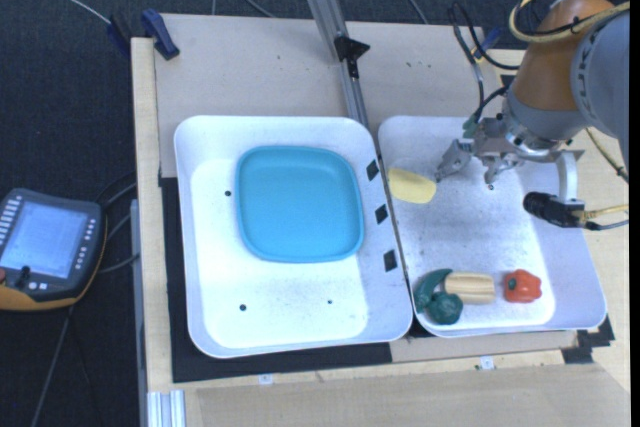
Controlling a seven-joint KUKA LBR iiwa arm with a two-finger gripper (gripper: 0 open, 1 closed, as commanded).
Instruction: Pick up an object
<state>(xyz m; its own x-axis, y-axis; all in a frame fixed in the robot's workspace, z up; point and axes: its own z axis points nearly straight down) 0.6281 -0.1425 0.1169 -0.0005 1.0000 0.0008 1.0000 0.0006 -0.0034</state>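
Nothing sits between my spread fingers; my gripper (pixel 466 165) hovers beside the yellow piece (pixel 412 186), needing descent.

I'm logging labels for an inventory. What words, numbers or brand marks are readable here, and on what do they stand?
None can be read.
Handheld pendant on the floor: its lit screen shows content, too blurred to read.
Blue plate, the toy foods and both white bins: no visible text.
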